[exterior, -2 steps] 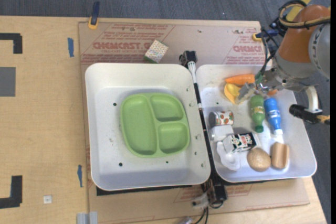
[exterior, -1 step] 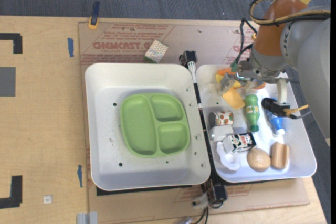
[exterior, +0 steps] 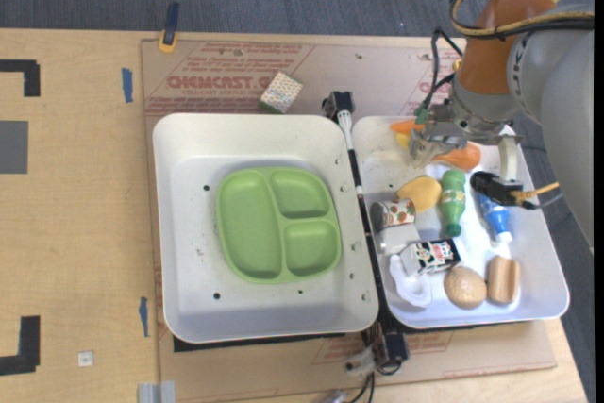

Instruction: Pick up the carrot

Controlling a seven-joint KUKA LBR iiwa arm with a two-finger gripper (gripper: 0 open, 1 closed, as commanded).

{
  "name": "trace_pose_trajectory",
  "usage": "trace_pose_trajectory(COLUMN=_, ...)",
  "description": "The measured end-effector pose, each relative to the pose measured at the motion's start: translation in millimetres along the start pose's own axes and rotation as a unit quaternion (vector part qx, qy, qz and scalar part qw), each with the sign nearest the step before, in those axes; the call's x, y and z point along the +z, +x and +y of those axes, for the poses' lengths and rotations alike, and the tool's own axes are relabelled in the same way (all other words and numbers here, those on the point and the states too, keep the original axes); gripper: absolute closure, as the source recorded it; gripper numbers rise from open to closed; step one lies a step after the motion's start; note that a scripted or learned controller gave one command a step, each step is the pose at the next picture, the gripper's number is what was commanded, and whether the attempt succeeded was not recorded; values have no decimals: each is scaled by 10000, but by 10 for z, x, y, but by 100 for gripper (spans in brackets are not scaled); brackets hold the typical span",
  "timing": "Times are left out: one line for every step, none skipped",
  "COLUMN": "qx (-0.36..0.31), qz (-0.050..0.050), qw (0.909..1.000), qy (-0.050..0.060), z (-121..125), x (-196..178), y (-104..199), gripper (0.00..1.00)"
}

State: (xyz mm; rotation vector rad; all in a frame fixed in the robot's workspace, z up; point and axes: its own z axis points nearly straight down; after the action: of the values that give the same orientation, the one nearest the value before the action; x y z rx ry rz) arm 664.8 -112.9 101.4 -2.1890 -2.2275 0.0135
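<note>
The grey two-finger gripper [exterior: 427,139] is seen at the right white bin's [exterior: 543,302] twelve o'clock edge, over the tapered orange plastic carrot [exterior: 460,153]. The carrot's long axis is laid roughly nine-to-three; which end is the tip cannot be told. A green sectioned tray [exterior: 278,223] is seen in the left bin [exterior: 179,231].

Bench [exterior: 75,231] bears two white bins [exterior: 179,231] and a cube [exterior: 281,92].

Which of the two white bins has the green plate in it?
The left bin. It holds the green divided plate; the right bin holds toy food.
</note>
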Motion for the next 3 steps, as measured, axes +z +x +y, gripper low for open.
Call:
trace_pose_trajectory(qx=-1, qz=-1, qw=10000, qy=2, z=0, x=3, y=1, gripper=0)
trace_pose_trajectory(qx=474, qz=4, qw=9989, qy=-60, z=-52, x=130, y=-179, gripper=0)
trace_pose_trajectory(qx=673, qz=-27, qw=9977, qy=-110, z=-116, x=126, y=46, gripper=0)
